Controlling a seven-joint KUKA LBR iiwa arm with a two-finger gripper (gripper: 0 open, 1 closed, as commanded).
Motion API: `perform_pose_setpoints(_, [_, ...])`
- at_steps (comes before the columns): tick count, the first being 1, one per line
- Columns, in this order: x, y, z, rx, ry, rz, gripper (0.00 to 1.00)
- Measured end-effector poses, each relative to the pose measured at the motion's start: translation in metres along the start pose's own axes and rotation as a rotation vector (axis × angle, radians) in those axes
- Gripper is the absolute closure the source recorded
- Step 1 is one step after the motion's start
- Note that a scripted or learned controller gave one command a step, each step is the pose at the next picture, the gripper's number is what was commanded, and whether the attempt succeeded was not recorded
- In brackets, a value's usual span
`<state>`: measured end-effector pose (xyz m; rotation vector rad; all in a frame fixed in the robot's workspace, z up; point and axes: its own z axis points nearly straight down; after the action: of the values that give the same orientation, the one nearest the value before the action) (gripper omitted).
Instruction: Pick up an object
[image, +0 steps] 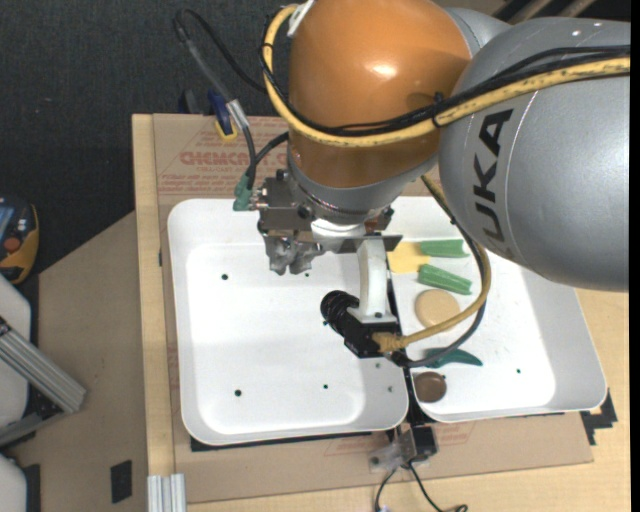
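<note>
You cannot tell the state of the gripper (290, 255) above the left bin (200, 300); treat the pickup as pending, since the green pieces (440, 262) lie in the right bin (540, 340).

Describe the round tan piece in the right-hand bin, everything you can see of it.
The round tan piece is a flat, matte, biscuit-coloured disc lying on the right bin's floor near the divider. A yellow cable crosses its lower edge. A green piece lies just above it, apparently apart; the arm hides its left margin.
</note>
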<state>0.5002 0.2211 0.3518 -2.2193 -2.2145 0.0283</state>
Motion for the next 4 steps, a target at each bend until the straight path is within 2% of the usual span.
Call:
perform_pose_setpoints(1, [-0.005,0.032,-0.101,-0.03,0.013,-0.001,1.0])
perform_pose_setpoints(2, [0.003,0.025,-0.163,-0.026,0.013,-0.004,1.0])
perform_pose_setpoints(3, [0.003,0.025,-0.169,-0.021,0.011,-0.004,1.0])
perform_pose_setpoints(4, [0.002,-0.008,-0.185,-0.021,0.011,-0.004,1.0])
